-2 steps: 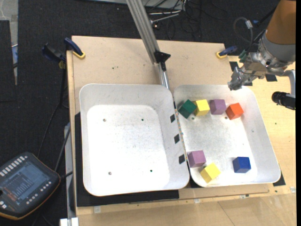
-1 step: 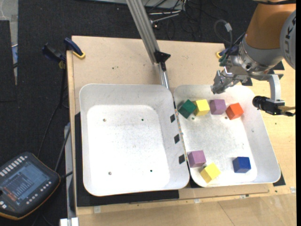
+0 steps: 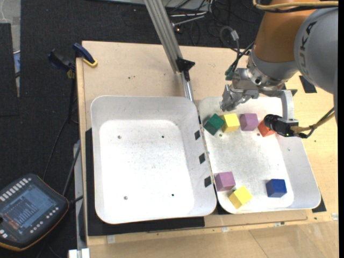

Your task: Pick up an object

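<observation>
Nothing is seen lifted yet. Gripper [image 3: 232, 105] is poised just above the yellow cube [image 3: 231, 122], beside the green cube [image 3: 214, 124]. Whether it is open cannot be told; the grasp is judged left.

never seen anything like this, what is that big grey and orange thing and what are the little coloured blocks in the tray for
That is a robot arm, photographed by one camera fixed above the bench and looking down at a slant. The arm reaches in from the right. At its end is the tool, the part meant for grasping; here it hangs low over the far edge of the right bin, just above the yellow cube and the green cube. I cannot tell whether it holds anything.

The blocks are things for it to pick up. The right bin also has a pale purple cube, an orange-red block, another purple cube, another yellow cube and a blue cube. Beside it lies the left bin.
</observation>
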